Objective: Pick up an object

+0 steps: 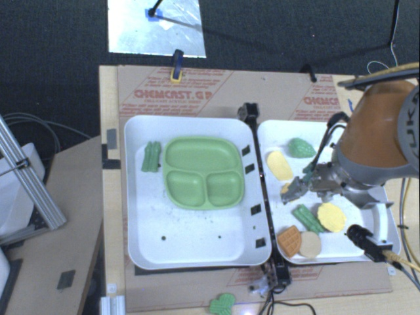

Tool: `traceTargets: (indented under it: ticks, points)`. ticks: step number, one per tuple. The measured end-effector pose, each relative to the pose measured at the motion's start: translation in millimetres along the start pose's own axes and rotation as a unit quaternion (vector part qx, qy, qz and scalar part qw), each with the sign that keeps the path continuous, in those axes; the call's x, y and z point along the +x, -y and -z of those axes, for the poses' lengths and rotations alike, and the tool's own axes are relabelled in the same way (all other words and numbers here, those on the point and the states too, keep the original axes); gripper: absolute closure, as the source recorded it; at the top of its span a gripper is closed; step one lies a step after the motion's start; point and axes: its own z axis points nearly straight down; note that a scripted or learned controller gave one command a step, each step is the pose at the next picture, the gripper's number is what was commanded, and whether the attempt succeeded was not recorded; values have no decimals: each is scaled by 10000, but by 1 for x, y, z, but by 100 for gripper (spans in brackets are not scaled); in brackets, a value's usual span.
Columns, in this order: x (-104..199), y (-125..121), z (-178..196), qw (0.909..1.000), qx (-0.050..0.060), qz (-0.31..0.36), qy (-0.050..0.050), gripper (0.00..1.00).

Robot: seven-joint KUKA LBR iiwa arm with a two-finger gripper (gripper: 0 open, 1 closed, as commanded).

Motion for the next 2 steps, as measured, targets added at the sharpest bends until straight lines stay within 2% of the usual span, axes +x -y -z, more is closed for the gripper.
traceTargets:
  ticks: [1, 2]
  points:
    - [34, -3, 163, 9999, -100, -3, 6, 0]
    - [52, 2, -38, 10000, 44, -30, 10, 0]
